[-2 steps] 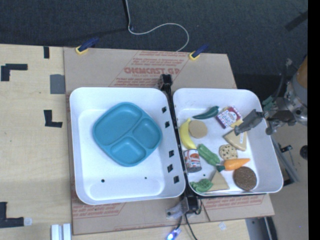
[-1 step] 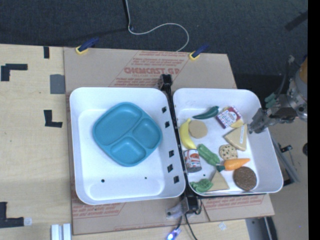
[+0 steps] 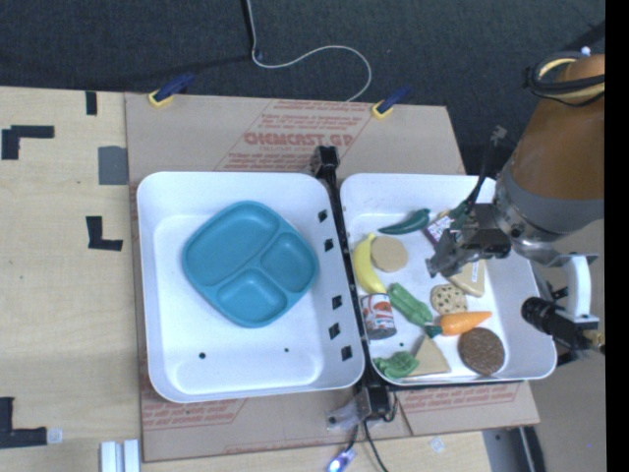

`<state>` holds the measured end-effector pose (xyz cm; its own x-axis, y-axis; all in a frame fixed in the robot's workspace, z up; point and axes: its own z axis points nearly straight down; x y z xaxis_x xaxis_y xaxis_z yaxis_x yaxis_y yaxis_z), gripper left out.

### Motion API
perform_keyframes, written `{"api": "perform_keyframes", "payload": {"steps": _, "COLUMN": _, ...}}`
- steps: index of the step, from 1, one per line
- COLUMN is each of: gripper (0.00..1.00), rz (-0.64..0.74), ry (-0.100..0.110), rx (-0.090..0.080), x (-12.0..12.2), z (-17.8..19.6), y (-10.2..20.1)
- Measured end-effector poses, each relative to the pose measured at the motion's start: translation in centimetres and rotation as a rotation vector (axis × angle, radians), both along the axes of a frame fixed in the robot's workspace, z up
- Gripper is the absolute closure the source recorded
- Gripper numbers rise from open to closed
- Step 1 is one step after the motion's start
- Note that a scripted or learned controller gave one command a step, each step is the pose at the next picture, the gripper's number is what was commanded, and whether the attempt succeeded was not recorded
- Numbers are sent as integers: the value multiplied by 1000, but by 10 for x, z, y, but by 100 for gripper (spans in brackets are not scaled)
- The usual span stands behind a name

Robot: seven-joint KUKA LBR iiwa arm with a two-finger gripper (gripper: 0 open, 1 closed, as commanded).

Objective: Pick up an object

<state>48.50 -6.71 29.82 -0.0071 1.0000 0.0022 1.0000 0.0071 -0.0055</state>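
Note:
The right bin (image 3: 511, 190) holds several toy foods: a banana (image 3: 367, 265), a tan round cookie (image 3: 389, 255), a dark green pepper (image 3: 405, 223), a green pickle (image 3: 409, 303), a small can (image 3: 379, 316), a chip cookie (image 3: 447, 296), a carrot (image 3: 462, 322), a brown patty (image 3: 482, 350), a cheese wedge (image 3: 429, 358) and a green leaf (image 3: 396, 365). My gripper (image 3: 444, 261) hangs over the bin's middle right, just above the chip cookie and a pale wedge (image 3: 470, 280). Its dark fingers point down-left; nothing shows between them.
The left bin (image 3: 167, 200) holds a blue three-compartment plate (image 3: 250, 263). A black divider (image 3: 339, 264) with clips joins the bins. The orange and grey arm (image 3: 560, 165) covers the right bin's right edge. Cardboard lies under both bins.

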Motion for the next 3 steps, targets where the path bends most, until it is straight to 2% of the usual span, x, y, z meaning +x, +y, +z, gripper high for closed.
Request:
{"api": "perform_keyframes", "payload": {"steps": 1, "gripper": 100, "rz": 1, "ry": 0, "rx": -1, "x": 13, "z": -41, "y": 93}}
{"api": "perform_keyframes", "payload": {"steps": 2, "gripper": 100, "rz": -8, "ry": -23, "rx": -3, "x": 3, "z": 150, "y": 37}}
{"api": "perform_keyframes", "payload": {"steps": 3, "gripper": 100, "rz": 0, "ry": -3, "rx": -1, "x": -2, "z": 129, "y": 98}}
